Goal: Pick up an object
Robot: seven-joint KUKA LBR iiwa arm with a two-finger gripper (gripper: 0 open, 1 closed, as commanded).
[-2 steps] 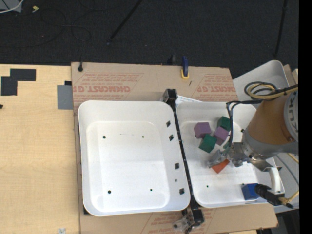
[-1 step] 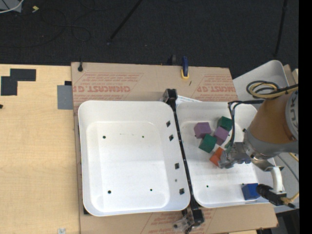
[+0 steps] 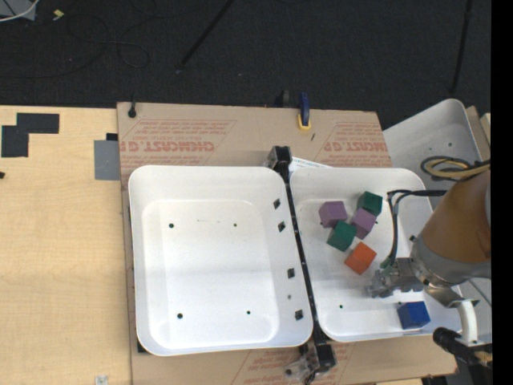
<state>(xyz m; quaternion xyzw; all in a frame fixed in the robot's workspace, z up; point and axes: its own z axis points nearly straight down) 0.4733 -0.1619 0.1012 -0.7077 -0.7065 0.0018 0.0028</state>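
Metal two-finger gripper [image 3: 383, 284] low in right shallow white plastic bin [image 3: 353, 327]. Just below small orange cube [image 3: 360, 257]. Jaw state impossible to tell.

Your single arm [image 3: 457, 231], grey with an orange band above the wrist, enters from the right of the camera view and bends low, its wrist angled leftward, the two-finger pincer [image 3: 383, 283] held at the arm's left end, fingers too small to read.
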